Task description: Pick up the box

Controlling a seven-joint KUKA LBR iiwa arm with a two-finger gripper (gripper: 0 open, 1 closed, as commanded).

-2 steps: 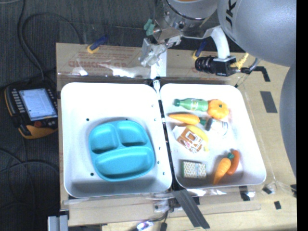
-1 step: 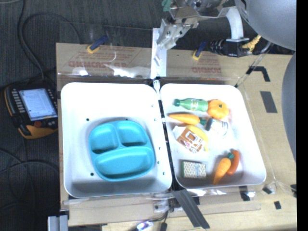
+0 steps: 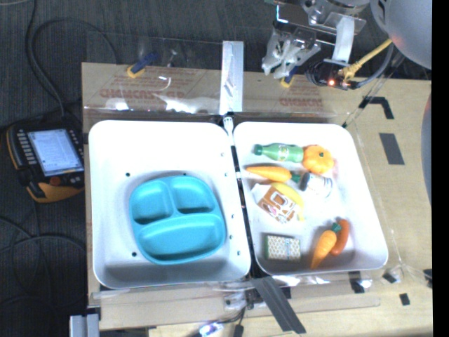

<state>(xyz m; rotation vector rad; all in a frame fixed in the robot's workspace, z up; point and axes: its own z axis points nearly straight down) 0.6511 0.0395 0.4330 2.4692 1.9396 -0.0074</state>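
The arm [image 3: 393, 5] is cut off by the frame's top and right edges, leaving just its wrist in view at upper right. The gripper [image 3: 280, 60] is blurred, its fingers too indistinct to read. In the right bin [image 3: 365, 188], a small dark and white object [image 3: 316, 183] beside the orange fruit [image 3: 318, 159] is too small to identify.

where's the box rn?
In the right bin, near its front edge: the box lies left of the carrot, below the snack packet.
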